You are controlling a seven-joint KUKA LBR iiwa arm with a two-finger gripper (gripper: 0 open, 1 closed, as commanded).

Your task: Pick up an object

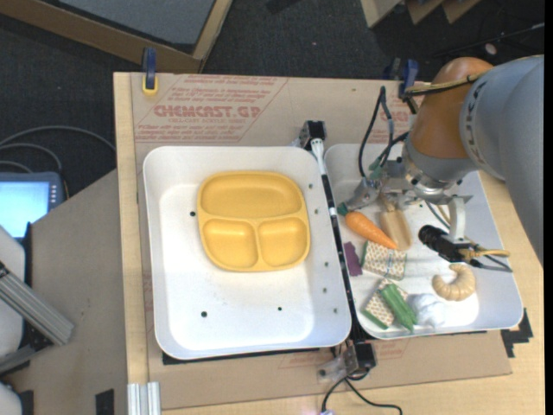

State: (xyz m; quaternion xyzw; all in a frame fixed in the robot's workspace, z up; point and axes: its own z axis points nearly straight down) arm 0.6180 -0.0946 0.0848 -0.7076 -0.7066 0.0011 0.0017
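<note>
Orange plastic carrot (pixel 371 228), light, rigid and slippery, best pinched mid-body; claw (pixel 413 199) above it, spread or pressed indiscernible.

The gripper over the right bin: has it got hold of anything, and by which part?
It cannot be told. The gripper hangs low over the right bin, just above the carrot, but the arm's wrist hides its tips.

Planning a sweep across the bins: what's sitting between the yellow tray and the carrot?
In the camera view, between the yellow tray and the carrot lie bare white bin floor and the bins' adjoining rims.
</note>
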